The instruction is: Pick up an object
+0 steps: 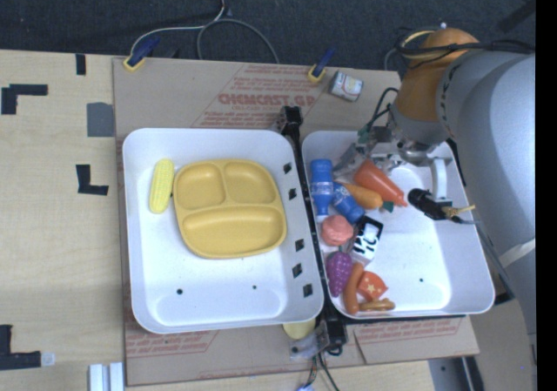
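**Arm low over the crowded right bin, nothing seen in its grip**

The grey arm with the orange band reaches in from the right, and its gripper [402, 157] sits at the far side of the right white bin [452, 293], just above an orange plastic carrot [379, 180]. Whether the fingers are apart or together cannot be told, and nothing shows between them.

The toys lie heaped against the bin's left wall: a blue cylinder [321, 185], a pink round piece [337, 229], a purple grape bunch [338, 270]. A grasp there would likely crowd the wall; the bin's right half offers open floor.

The left white bin [144, 293] holds a yellow divided plate [230, 207] and a yellow corn cob [160, 185], well apart.
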Tool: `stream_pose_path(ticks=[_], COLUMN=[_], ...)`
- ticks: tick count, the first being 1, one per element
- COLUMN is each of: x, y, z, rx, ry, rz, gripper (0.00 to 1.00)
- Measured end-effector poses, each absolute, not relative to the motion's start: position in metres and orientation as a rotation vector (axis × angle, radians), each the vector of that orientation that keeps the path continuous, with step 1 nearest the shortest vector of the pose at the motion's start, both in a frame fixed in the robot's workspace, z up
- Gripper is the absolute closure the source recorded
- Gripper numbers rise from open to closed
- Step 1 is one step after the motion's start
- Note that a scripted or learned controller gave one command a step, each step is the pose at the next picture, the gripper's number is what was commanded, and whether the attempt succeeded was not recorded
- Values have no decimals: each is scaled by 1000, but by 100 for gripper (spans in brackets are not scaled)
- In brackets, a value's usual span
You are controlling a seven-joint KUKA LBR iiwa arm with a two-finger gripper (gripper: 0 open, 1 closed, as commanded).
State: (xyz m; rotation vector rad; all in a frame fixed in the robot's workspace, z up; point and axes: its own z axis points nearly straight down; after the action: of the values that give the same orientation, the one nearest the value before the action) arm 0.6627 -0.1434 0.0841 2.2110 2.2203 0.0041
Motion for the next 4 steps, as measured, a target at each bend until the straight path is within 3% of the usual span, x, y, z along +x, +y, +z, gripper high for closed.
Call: stream_pose_path(ticks=[1,2,3,4], x=[662,662,633,596], y=[-144,-144,-158,-127], z=[97,97,87,88], rx=[2211,2212,2216,2214], ry=[2219,2218,2219,2216], rz=[4,3,6,3], gripper=[100,0,0,0])
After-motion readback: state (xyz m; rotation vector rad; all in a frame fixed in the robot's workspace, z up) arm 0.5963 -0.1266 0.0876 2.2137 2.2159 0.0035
